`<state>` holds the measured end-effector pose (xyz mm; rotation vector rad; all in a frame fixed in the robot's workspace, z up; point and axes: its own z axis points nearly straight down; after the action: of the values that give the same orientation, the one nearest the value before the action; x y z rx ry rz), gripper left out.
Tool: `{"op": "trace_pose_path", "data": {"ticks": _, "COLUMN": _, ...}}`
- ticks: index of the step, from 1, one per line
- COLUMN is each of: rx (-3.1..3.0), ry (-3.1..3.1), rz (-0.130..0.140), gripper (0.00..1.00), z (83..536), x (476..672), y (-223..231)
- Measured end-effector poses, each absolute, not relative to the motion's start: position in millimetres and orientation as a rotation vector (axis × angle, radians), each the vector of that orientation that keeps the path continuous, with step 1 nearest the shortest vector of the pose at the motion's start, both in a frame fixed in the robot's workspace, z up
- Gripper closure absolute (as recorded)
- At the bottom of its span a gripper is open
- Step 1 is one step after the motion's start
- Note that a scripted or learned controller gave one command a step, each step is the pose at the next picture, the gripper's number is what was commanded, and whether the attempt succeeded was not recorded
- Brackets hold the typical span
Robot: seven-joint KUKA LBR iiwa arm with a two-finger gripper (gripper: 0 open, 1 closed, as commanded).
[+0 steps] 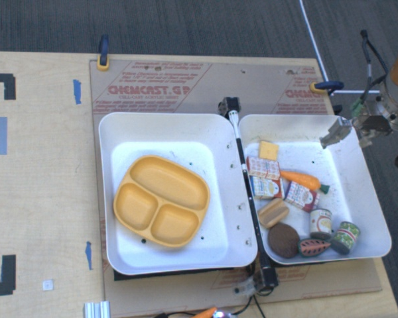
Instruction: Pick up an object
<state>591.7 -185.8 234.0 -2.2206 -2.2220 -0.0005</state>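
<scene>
Claw [337, 132] is hovering over the upper right rim of the right shallow white plastic bin [375, 197]; finger spread cannot be told, and nothing shows between them. Toy foods are lying lower left of it. Nearest: the square yellow cheese-like block [268, 150] and the orange toy carrot [301, 178]. Judgement: descending vertically onto the isolated cheese block is looking safest, avoiding the crowded pile.

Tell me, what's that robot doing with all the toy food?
The robot arm reaches in from the right, and its claw hovers over the far edge of the right bin. That bin holds toy food: a carrot, a cheese slice, little cans and more. Nothing is picked up yet. The left bin holds a yellow divided plate.
</scene>
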Motion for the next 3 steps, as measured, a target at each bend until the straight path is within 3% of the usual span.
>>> {"op": "trace_pose_path", "data": {"ticks": 1, "rx": -2.222, "ry": -2.224, "rz": -0.002, "gripper": 0.0, "z": 114.2, "x": 591.0, "y": -136.0}}
{"op": "trace_pose_path", "data": {"ticks": 2, "rx": -2.235, "ry": -2.231, "rz": -0.013, "gripper": 0.0, "z": 90.5, "x": 562.5, "y": -105.1}}
{"op": "trace_pose_path", "data": {"ticks": 3, "rx": -2.233, "ry": -2.232, "rz": -0.025, "gripper": 1.0, "z": 102.4, "x": 564.9, "y": -101.9}}
